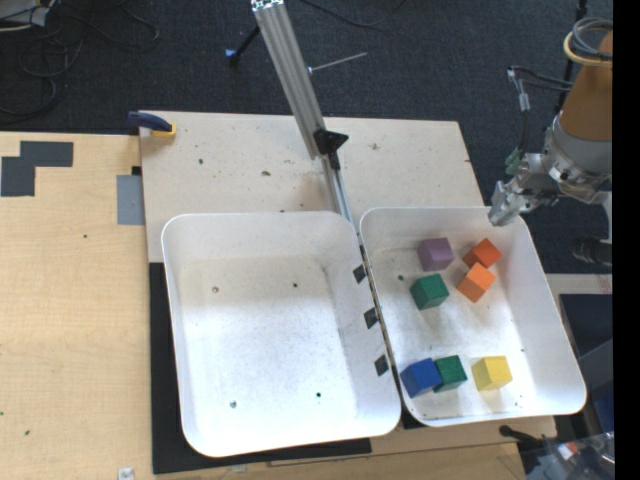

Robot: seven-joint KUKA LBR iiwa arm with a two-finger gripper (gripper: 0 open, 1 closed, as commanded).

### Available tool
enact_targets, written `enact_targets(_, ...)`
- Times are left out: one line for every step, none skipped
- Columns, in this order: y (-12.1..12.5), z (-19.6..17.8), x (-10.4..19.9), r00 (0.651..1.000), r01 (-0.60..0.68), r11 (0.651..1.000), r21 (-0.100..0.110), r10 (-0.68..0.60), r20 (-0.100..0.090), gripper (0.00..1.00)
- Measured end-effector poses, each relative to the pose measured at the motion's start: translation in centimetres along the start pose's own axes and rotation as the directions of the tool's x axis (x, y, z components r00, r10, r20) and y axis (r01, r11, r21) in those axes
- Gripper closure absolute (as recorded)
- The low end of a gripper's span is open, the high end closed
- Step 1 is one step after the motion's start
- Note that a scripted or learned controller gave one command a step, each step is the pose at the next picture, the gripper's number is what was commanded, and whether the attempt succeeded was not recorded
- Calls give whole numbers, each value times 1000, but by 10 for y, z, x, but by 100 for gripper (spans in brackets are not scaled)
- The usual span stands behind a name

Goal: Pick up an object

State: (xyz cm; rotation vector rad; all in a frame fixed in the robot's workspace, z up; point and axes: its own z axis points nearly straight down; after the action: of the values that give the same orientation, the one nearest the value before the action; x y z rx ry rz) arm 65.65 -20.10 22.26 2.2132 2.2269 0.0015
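White plastic forms two shallow bins, set side by side on the bench [250,158]. Seven blocks are counted, all in the right bin [560,368]; the left bin [190,388] is speckled with dark flecks. Nearest the camera, three blocks are lined up along the front wall: a blue block [421,376] touching a green block [451,371], and a yellow block [491,372] just beside them. Further back, four more are grouped: a second green block [430,291], a purple block [435,253], and two orange ones, the nearer orange block [476,283] touching the farther orange block [483,254]. That makes two green, two orange, and one each of blue, yellow and purple.

At the far right corner of the right bin the gripper [503,208] is held just above the rim, pointed down and leftward, with nothing seen between its fingers; whether they are spread or closed cannot be told, as they are small and blurred. The arm [585,118] is cut off by the right edge.

Beyond the bins, a slanted metal rail [295,68] is seen rising from the divider, and a blue-and-yellow clamp [150,123] at the bench's far left corner.
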Motion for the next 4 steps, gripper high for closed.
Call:
enact_targets(-9,5,43,1000,-2,1000,6,2,-3,100)
enact_targets(-24,-2,87,1000,-2,1000,6,2,-3,100)
enact_targets(-32,8,138,1000,-3,1000,7,3,-4,100)
enact_targets(-44,-5,188,1000,-2,1000,6,2,-3,100)
